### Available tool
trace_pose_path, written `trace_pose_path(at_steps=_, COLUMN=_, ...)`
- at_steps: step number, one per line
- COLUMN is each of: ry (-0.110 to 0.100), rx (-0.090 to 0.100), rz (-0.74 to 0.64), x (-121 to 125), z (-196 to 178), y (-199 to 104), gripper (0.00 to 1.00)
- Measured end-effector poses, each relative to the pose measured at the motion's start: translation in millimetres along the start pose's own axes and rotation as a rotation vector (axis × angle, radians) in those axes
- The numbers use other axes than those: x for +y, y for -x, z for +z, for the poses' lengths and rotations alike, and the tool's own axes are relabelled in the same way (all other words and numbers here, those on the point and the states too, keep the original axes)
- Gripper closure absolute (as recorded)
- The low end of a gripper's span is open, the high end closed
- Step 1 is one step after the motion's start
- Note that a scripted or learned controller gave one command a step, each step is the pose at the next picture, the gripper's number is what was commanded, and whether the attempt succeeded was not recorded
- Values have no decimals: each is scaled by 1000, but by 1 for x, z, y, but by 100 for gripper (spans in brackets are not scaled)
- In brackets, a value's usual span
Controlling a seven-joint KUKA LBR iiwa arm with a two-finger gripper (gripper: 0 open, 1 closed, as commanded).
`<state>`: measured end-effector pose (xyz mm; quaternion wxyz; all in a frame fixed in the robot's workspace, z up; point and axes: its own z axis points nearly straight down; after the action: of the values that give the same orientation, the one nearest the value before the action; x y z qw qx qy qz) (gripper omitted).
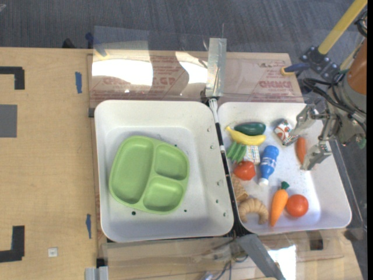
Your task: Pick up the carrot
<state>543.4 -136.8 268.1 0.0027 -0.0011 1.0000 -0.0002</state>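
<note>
Over the right-hand bin (341,212), near its far right side, the gripper (312,137) hangs from the arm (355,98) with its two metal fingers (302,119) spread apart; a small orange-red piece (301,149) shows between them, but whether they actually touch it is hard to tell at this angle. On the bin floor nearer the front edge lies the carrot (278,203), orange with a green top, tilted so its tip points toward the front; it is well apart from the gripper. Just right of the carrot sits a round red tomato (297,205), touching or nearly touching it, and to its left lies a tan croissant (250,206). Farther back in the same bin are a second tomato (245,170), a blue and white bottle (268,163), a green vegetable (236,151) against the dividing wall, a yellow banana (245,136) with a dark green piece (252,127) just behind it, and a small red and white can (282,130) beside the gripper's near finger. Inside the left bin (116,121) rests a light green divided plate (148,174) with three compartments. Both bins sit on a wooden bench (41,156) marked with black and blue tape.
</note>
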Motion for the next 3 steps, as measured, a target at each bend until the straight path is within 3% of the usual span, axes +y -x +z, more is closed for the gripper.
trace_pose_path(at_steps=1, ry=5, rx=12, rz=-191, x=2, z=139, y=-32, gripper=0)
trace_pose_path(at_steps=2, ry=-6, rx=-30, rz=-55, x=4, z=156, y=-43, gripper=0)
trace_pose_path(at_steps=3, ry=-3, rx=-8, rz=70, x=-14, z=178, y=-46, gripper=0)
